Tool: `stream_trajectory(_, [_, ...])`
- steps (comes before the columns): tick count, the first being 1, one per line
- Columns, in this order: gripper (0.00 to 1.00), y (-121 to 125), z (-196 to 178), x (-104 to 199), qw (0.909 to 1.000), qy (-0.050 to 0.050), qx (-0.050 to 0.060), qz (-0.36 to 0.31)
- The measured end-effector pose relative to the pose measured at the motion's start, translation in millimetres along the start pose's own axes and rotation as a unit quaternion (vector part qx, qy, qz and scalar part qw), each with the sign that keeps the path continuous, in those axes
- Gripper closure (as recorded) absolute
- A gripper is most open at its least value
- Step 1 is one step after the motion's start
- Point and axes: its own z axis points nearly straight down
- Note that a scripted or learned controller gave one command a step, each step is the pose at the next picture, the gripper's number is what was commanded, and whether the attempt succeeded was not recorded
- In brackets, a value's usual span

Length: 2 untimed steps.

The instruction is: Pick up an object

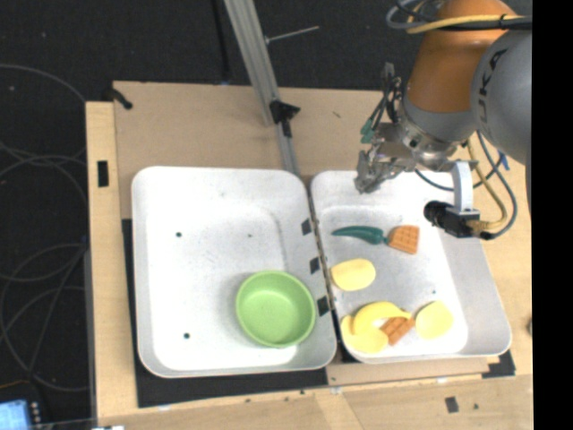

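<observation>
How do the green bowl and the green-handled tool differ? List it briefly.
The green bowl is round, light green, and sits in the left bin; the green-handled tool is long, thin, dark teal with an orange head, and lies flat in the right bin. The bowl looks far bulkier than the tool. Both rest untouched, apart from the gripper.

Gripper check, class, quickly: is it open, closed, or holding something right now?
Gripper: cannot be told; it hangs over the right bin's far edge.
</observation>
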Motion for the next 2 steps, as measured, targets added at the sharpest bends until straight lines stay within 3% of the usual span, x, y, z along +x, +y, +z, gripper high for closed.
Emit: stream_trajectory(2, [1.0, -18.8, 22.6, 103.6, 1.0, 0.0, 0.0, 0.0])
